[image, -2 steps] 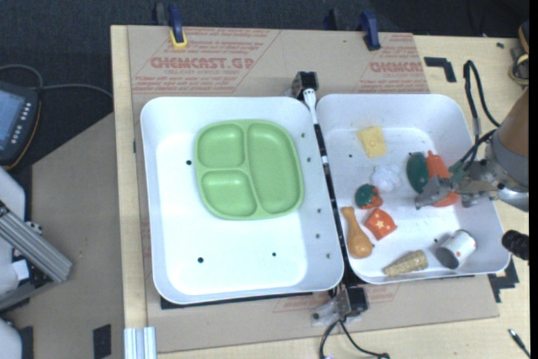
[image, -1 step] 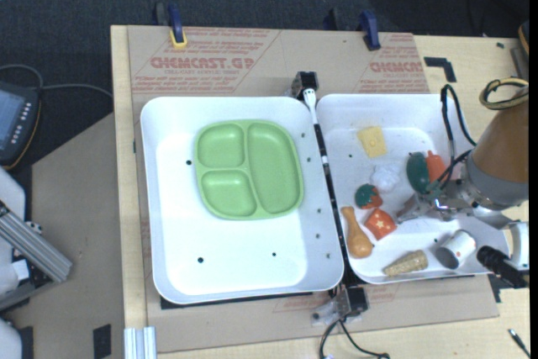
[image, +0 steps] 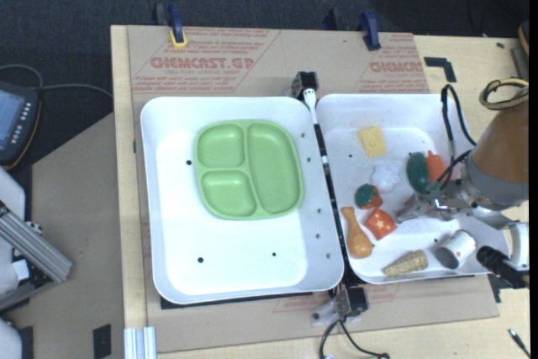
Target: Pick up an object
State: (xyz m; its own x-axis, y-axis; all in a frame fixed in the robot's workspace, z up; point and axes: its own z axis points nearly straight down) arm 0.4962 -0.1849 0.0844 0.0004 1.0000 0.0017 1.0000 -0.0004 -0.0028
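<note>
While above toys (image: 380,223), jaws (image: 420,204).

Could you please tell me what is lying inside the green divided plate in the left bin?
Nothing lies in the green divided plate: all three compartments show bare green. The bin floor beneath the plate is covered, so whatever is under it cannot be seen.

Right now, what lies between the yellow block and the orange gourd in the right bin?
In the camera view, a clear crumpled wrapper and a small green toy lie between the yellow block and the orange gourd.
</note>
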